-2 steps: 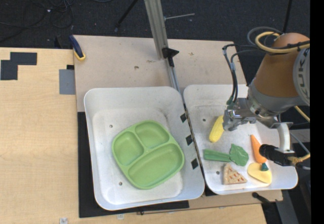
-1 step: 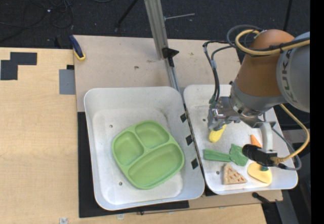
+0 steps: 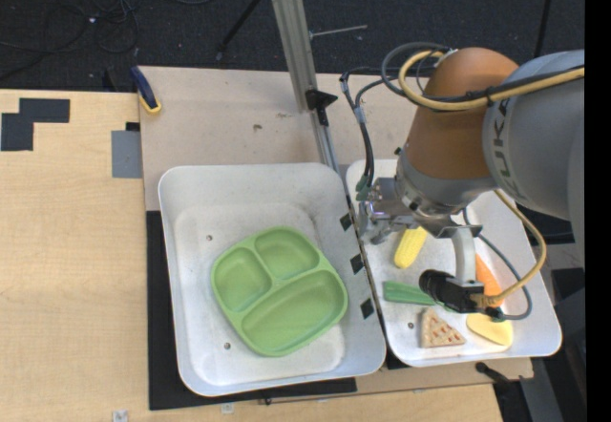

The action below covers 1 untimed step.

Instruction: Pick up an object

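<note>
My gripper (image 3: 385, 220) is low over the right bin (image 3: 535, 339), at its left wall, under the orange wrist band. A yellow corn cob (image 3: 410, 246) lies tilted just right of and below the gripper, close to it or touching; I cannot tell which. Nearer the front lie a green pod-like piece (image 3: 405, 293), a pizza slice (image 3: 441, 329), a flat yellow piece (image 3: 491, 329) and an orange carrot (image 3: 487, 275), partly behind the arm's parts.
The left bin (image 3: 191, 210) holds a green divided plate (image 3: 279, 289). A metal post (image 3: 298, 48) stands behind the bins. The wall between the two bins runs right by the gripper.
</note>
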Available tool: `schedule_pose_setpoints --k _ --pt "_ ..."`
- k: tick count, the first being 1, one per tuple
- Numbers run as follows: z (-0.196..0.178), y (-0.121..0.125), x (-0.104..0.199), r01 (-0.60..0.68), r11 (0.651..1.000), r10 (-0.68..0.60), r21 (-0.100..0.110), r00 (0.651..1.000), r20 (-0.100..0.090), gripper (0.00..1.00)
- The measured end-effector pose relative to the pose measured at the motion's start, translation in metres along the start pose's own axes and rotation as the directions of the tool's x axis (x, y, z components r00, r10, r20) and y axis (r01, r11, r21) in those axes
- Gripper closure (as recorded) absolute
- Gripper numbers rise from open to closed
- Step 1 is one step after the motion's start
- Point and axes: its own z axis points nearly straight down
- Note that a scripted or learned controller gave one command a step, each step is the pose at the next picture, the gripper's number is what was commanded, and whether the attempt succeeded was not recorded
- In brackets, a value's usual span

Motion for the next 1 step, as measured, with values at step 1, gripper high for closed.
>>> schedule_pose_setpoints --k 1 --pt "0.0020 -0.0025 0.0430 -0.001 1.000 0.001 0.001 1.000 0.001 1.00"
